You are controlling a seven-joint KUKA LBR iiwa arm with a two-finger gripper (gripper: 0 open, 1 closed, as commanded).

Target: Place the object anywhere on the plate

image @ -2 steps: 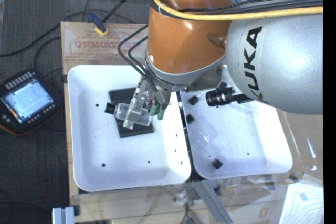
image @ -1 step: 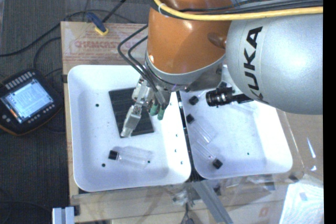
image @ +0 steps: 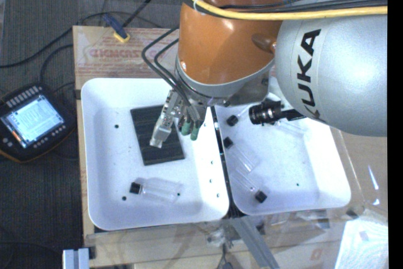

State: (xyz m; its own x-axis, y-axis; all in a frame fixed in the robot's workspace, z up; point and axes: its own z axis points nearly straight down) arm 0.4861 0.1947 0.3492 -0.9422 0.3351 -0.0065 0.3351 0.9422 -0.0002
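Arm [image: 252, 41] overhung the top centre, blocking approach from 12 to 3 o'clock over both bins. Gripper [image: 173, 126] hung over the plate [image: 154, 135] in the left bin [image: 94, 154], covering the plate's right side. Plate's left half and lower edge were open, reachable from 9 and 7 o'clock. Clear bottle [image: 157, 189] lay at 6 o'clock from the plate, near but apart, taking up the bin's lower middle. The divider rims [image: 217, 167] ran just beside the gripper at 3 o'clock. Right bin [image: 327, 192] had small black bits [image: 261, 196] and clear items scattered around its left side, with open floor toward 4 o'clock. A pendant [image: 31, 123] sat off the bench at 9 o'clock.
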